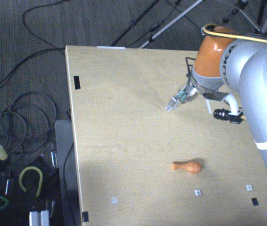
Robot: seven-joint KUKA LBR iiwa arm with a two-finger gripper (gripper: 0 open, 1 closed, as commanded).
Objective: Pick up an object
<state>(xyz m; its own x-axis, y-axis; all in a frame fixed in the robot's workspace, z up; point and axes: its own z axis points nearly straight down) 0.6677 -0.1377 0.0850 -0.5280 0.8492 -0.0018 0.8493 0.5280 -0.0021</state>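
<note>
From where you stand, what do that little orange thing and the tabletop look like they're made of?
The orange thing: probably plastic or rubber, smooth and slightly shiny, with a bulb narrowing to a thin neck; too small to be sure. The tabletop: pale tan board, matte, likely wood or laminate, with faint scuffs and small markers.

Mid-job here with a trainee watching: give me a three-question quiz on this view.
1. True or false: the gripper holds the orange object.
2. The orange object lies where relative to the gripper? A) nearer the view's top B) nearer the view's bottom C) directly under it
3. Fill in: the band above the arm's wrist is ____.

Key: 1 false, they are apart; 2 B; 3 orange.
</note>
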